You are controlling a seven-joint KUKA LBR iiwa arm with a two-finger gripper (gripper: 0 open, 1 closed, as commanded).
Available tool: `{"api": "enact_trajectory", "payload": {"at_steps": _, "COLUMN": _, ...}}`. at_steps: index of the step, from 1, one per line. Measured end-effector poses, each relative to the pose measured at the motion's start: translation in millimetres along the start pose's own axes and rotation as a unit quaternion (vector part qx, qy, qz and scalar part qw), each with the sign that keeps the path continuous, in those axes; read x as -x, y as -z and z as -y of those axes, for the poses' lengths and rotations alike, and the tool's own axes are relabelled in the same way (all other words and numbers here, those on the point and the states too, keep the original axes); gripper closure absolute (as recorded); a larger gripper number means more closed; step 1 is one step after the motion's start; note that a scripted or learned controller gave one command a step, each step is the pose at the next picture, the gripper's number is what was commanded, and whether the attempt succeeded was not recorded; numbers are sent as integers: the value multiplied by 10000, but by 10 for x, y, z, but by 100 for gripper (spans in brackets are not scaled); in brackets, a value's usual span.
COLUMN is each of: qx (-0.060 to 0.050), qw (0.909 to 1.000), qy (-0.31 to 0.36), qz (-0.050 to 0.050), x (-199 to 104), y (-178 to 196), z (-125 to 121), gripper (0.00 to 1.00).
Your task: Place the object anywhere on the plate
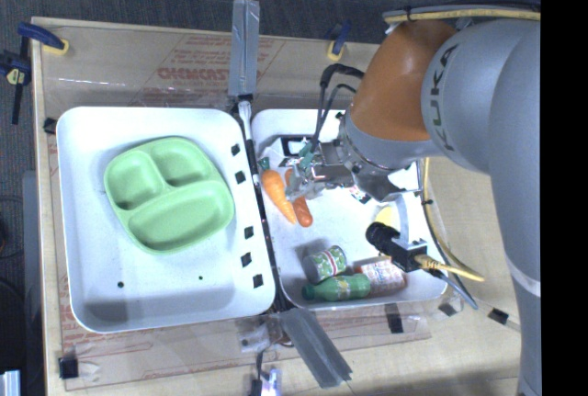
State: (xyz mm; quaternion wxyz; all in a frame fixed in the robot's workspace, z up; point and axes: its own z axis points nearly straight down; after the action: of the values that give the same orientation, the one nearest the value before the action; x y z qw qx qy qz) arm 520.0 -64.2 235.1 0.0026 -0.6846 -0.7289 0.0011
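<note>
While the claw [303, 178] hovers over the carrot [277, 195] in the right bin [418, 291], its opening impossible to judge, you centre over it before lifting toward the green plate [167, 192]

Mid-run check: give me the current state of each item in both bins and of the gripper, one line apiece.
Green plate: in the left bin, nothing on it.
Carrot: lying in the right bin by the divider, at the gripper.
Gripper: low over the carrot; grasp not clear.
Can: on its side, right bin.
Green bottle: lying flat along the near wall.
</note>
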Motion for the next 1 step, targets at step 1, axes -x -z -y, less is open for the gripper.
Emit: {"api": "enact_trajectory", "payload": {"at_steps": 1, "qx": 11, "qw": 9999, "qy": -128, "qz": 9, "x": -956, "y": -68, "z": -182, "gripper": 100}}
